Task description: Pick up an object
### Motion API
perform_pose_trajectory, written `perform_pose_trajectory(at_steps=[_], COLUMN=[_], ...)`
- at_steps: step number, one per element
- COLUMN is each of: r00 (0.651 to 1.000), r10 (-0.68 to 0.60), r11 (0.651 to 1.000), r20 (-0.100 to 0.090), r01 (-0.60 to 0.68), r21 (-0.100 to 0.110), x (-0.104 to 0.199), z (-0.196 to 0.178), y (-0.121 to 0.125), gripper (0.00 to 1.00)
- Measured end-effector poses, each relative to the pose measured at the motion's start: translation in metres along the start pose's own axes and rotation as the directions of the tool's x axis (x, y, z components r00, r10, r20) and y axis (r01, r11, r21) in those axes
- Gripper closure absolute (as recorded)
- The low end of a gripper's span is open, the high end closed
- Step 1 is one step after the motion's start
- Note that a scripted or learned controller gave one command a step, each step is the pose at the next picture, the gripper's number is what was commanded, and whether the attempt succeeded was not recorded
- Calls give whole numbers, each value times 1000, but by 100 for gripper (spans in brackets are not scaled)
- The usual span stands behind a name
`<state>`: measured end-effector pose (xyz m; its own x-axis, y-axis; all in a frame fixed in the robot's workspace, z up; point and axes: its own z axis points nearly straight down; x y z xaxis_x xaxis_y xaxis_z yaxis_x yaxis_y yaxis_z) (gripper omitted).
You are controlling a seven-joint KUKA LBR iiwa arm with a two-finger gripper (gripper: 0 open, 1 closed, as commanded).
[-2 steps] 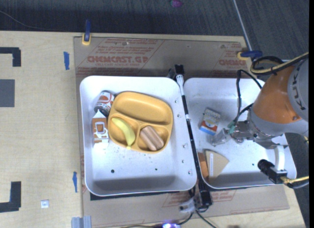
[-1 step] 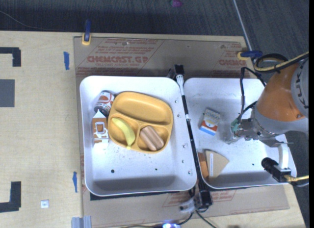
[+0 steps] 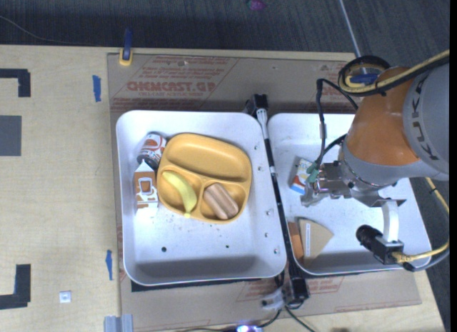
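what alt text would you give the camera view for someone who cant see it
A grey and orange robot arm reaches from the right into the right white bin, its gripper low beside a small packet and above a tan cone-shaped piece. The left white bin holds a yellow divided plate with toy food.

**What we cannot make out**

We see the arm (image 3: 400, 131) cut off by the right edge. Its bulk covers much of the right bin (image 3: 357, 263). The gripper (image 3: 314, 189) is too cluttered for us to read. A small can (image 3: 151, 149) sits half tucked behind the yellow tray (image 3: 207, 153), its label illegible.
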<state>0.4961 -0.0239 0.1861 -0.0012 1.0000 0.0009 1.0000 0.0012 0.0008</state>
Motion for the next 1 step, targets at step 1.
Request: perform_pose_trajectory(at_steps=[1], r00=[1000], r10=[2], r11=[1000], r20=[1], r01=[-2], r21=[2], x=[-71], z=[37], y=[-17], gripper=[100])
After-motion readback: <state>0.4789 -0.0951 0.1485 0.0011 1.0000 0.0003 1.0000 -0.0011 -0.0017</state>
